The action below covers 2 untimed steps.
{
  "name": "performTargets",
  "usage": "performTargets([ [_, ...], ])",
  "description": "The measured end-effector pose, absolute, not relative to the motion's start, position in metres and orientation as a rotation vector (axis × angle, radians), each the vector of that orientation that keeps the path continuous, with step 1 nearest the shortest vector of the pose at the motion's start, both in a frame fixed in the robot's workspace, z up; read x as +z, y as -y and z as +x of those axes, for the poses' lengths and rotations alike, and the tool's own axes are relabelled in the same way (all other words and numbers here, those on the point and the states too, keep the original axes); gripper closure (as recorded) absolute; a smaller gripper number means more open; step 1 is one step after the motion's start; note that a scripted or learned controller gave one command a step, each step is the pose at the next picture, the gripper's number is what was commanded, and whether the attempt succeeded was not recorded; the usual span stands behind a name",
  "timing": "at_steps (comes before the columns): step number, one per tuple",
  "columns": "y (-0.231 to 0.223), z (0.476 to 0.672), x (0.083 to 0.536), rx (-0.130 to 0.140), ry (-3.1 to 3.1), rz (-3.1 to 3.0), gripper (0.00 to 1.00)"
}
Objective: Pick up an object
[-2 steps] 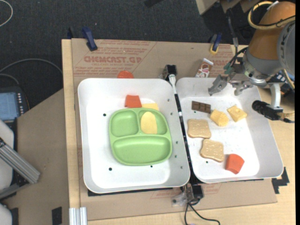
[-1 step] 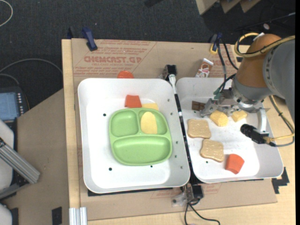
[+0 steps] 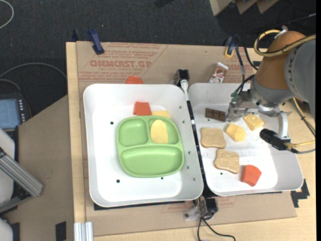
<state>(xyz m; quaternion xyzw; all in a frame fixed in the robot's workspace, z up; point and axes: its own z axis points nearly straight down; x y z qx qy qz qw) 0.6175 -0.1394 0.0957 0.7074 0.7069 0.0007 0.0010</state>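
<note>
— Where's the arm [image 3: 293, 59]?
— Reaching in from the right, wrist bent down over the right bin [image 3: 288, 177], gripper [image 3: 239, 106] low at its far side.
— Counts?
— One green tray [image 3: 149, 147] in the left bin [image 3: 100, 134], two toast slices [image 3: 212, 137], two cheese pieces [image 3: 235, 132], one chocolate bar [image 3: 216, 114].
— Fingers?
— Probably beside the chocolate; spread or pressed, I cannot tell.

Red print reading "CHEMCAST GP" runs across the brown cardboard sheet [image 3: 120, 59] beneath the bins.
</note>
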Motion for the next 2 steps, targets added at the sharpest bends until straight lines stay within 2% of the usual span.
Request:
performTargets([
  [1, 0.139, 0.617, 0.095, 0.001, -2.220, 2.221, 0.00],
  [2, 0.165, 0.570, 0.084, -0.005, -2.221, 2.230, 0.00],
])
